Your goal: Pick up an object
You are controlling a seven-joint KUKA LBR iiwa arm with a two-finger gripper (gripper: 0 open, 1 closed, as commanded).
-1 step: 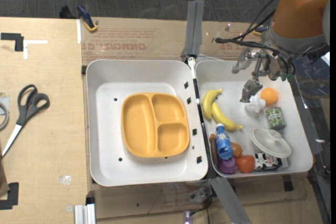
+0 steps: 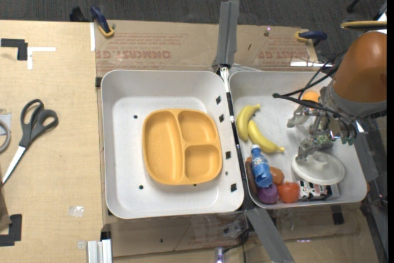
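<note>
- arm (image 2: 363, 71) comes in from the right, orange band on top, wrist down over the right bin (image 2: 354, 194); cables trail off its left side
- gripper (image 2: 317, 135) hangs low in the right bin, metal fingers pointing down toward the bin floor; cannot tell whether the fingers are spread or closed, too cluttered and small; nothing visibly between them
- white round disc-like object (image 2: 318, 168) just below the gripper, nearest thing to it; looks close to touching but contact cannot be confirmed
- dark flat printed item (image 2: 315, 191) further below the gripper, partly under the white disc, by the bin's near wall
- small orange object (image 2: 311, 97) just above the gripper, partly hidden by the arm
- bananas (image 2: 255, 129), two yellow ones, left of the gripper, well apart from it, near the divider side of the bin
- blue bottle (image 2: 260, 168) below-left of the gripper, lying beside the bananas' lower end
- purple item (image 2: 268, 195) and red-orange item (image 2: 288, 192) below-left of the gripper, side by side at the bin's near edge; small orange piece (image 2: 277, 176) just above them
- left bin (image 2: 120, 151) far left of the gripper; yellow three-compartment plate (image 2: 183, 146) lies flat in its middle
- scissors (image 2: 28, 132) on the wooden bench (image 2: 49, 194), farthest left of the gripper, outside both bins
</note>
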